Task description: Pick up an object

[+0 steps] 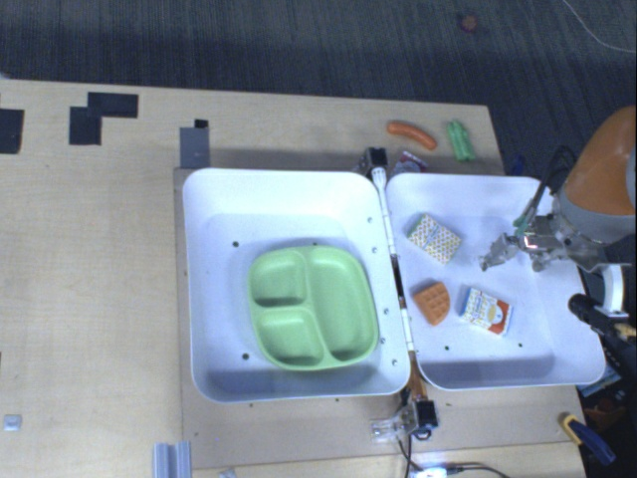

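Note:
The right bin (557,366) holds three small objects. A speckled white packet (435,238) lies near its left wall, with an orange waffle-like piece (433,303) below it. A white, blue and red carton (486,311) lies to the right of the waffle. My gripper (506,247) hangs over the middle of this bin, to the right of the packet and above the carton. It is open, with nothing between its fingers. The arm's orange band (607,172) shows at the right edge.
The left bin (214,267) contains a green divided plate (312,307). On the bench behind the right bin lie an orange sausage toy (411,134) and a green piece (459,139). Cables and clamps sit at the bins' front edge (413,421).

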{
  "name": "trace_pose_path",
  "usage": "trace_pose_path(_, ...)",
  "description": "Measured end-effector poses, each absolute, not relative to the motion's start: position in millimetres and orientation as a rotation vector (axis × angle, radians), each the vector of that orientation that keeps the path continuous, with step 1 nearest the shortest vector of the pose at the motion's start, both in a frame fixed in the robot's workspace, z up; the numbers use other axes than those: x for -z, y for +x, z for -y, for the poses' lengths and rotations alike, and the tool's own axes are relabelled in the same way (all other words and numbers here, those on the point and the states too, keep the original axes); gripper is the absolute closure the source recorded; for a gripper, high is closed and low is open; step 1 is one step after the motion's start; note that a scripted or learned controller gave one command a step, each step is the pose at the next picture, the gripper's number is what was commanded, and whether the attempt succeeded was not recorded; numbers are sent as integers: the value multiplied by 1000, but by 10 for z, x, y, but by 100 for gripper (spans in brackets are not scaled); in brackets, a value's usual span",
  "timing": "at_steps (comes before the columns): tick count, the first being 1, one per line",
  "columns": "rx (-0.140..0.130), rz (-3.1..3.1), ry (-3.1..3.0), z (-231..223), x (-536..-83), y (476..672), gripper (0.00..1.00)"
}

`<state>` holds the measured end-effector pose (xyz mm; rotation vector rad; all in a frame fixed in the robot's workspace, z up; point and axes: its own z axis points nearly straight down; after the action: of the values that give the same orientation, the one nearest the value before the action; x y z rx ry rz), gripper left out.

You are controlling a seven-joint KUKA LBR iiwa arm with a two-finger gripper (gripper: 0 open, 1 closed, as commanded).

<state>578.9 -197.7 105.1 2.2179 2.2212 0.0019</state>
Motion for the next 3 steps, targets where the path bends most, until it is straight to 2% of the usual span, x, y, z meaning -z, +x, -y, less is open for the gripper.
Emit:
trace_pose_path(1,-6,-2218,2216,1715,-865,5210,0)
trace_pose_path(2,-11,-2216,2211,1713,-980,5232,100)
trace_pose_path(3,-11,-2216,2211,1713,-979,5230,0)
